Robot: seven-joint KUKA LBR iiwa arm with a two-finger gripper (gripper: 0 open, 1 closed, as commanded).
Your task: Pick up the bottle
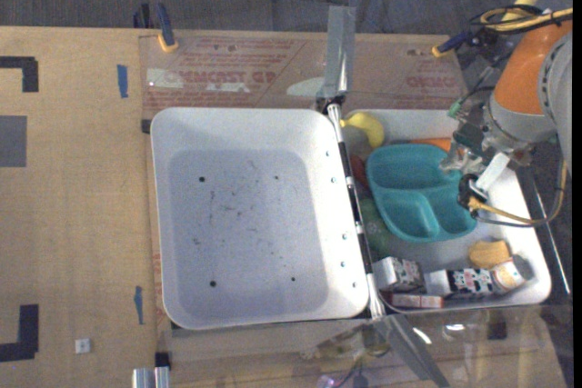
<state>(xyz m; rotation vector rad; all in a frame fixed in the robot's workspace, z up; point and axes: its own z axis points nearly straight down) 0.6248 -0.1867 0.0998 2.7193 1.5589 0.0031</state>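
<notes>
My hand (466, 166) hovers over the teal dish's (414, 195) right rim; the bottle (473, 280) lies nearer, against the bin wall (536, 291); grip state unclear.

Arm's gripper (470, 170) over right bin (538, 282), at teal divided dish (414, 195); bottle (473, 281) lying along front wall; left bin (245, 127) alongside.

Divided dish (420, 193) in right bin (538, 284)

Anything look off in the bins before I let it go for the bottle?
Nothing spilled or broken. The right bin is crowded: a teal divided tray lies tilted across other items, and the bottle lies on its side along the near wall.
</notes>
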